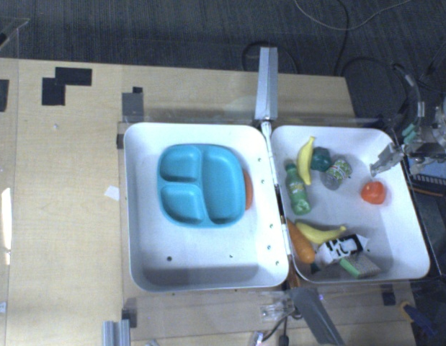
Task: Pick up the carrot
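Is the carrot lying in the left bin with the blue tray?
No, the carrot lies in the right bin, against its left wall beside a banana.

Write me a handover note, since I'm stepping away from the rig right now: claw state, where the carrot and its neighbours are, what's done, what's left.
Claw: at the right bin's upper right edge, holding nothing I can see; whether its fingers are open or shut is not clear.
Carrot: lying in the right bin by its left wall, low down, partly under the lower banana.
Nearby: green bottle above it, black-and-white item to its right, red ball close to the claw.
Left bin: blue divided tray.
Done: nothing yet; carrot not grasped.
Left: cross the bin to the carrot, grasp, lift.
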`<state>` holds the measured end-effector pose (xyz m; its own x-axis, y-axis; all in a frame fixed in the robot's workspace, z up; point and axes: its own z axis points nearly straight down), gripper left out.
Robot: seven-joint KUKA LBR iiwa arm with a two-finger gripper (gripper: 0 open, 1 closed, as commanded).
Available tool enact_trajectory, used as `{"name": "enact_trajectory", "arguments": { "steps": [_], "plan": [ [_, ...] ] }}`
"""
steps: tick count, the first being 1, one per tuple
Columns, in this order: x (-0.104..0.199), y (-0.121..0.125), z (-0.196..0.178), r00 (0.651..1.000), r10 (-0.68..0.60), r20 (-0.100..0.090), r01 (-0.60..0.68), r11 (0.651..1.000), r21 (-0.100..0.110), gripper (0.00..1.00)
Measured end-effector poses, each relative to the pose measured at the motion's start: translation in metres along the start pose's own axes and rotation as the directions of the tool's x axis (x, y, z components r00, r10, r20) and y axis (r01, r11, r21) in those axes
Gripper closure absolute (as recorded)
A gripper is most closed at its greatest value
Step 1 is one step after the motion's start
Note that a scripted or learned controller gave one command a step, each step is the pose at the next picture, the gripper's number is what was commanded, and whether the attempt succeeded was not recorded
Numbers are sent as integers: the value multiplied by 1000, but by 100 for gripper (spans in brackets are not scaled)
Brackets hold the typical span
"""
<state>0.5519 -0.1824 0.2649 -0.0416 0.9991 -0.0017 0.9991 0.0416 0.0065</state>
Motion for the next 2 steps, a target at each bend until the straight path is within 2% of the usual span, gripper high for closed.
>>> {"name": "enact_trajectory", "arguments": {
  "steps": [1, 2],
  "plan": [
    [32, -48, 89, 964, -267, -2, 267, 964, 2, 0],
    [40, -36, 172, 908, -419, 0, 419, 908, 0, 0]
  ]
}}
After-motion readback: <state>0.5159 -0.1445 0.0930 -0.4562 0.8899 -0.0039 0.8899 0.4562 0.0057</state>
